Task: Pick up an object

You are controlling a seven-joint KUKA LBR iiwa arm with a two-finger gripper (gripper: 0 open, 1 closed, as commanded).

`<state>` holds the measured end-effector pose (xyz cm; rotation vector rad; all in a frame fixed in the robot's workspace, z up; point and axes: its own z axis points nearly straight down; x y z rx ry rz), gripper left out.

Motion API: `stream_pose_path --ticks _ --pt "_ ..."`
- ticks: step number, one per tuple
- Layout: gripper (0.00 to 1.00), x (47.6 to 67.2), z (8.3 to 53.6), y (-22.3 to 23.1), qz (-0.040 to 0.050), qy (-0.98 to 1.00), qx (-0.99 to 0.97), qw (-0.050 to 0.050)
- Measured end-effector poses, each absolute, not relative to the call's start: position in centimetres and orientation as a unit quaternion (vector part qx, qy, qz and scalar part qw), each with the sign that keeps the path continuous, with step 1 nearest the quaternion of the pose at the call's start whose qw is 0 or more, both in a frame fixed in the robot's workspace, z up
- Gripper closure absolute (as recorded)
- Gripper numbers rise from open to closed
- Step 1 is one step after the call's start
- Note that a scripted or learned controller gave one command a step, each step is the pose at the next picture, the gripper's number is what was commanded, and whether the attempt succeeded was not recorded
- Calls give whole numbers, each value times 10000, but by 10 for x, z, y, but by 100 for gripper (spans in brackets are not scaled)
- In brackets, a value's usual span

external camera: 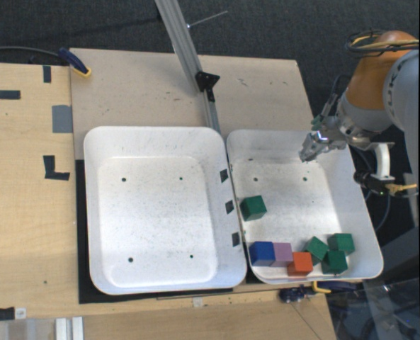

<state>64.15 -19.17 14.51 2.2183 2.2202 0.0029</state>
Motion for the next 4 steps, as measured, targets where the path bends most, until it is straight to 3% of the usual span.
stream_pose_path --ticks 2,4 --pt "100 645 260 -188 14 7077 7065 25" --pt "100 624 265 -84 -2 7090 7052 -10"
